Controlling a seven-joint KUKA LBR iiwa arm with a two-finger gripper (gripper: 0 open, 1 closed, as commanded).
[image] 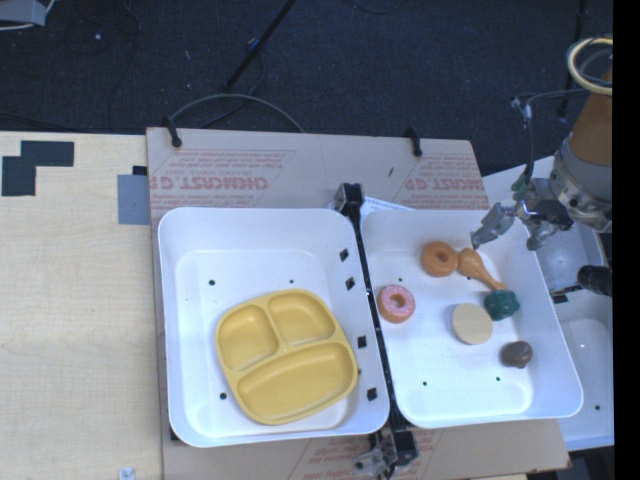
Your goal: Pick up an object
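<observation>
Objects for picking lie together in the right bin (545, 393), and each one lies apart enough from its neighbours to be taken alone. An orange ring-shaped toy (438, 259) lies near the far edge of this bin, and a tan drumstick-shaped toy (478, 267) touches it on the right side. A pink doughnut (396, 304) lies close to the divider between the two bins. A cream round disc (471, 324) lies near the middle, with a small teal piece (502, 304) just beside it. A dark brown lump (516, 354) lies alone toward the near right corner.

The left bin (190, 268) carries a yellow compartment tray (286, 354), which lies flat and slightly turned toward the near edge.

The gripper (522, 222) hangs over the far right corner of the right bin, above the rim. Its two fingers stand apart, and nothing is between them. I judge that it is still at the approach stage, since it is not over any toy. The drumstick-shaped toy and the ring are the nearest ones to it. Because these two touch each other, closing on one could push the other, so the free-lying disc or lump may be easier.
</observation>
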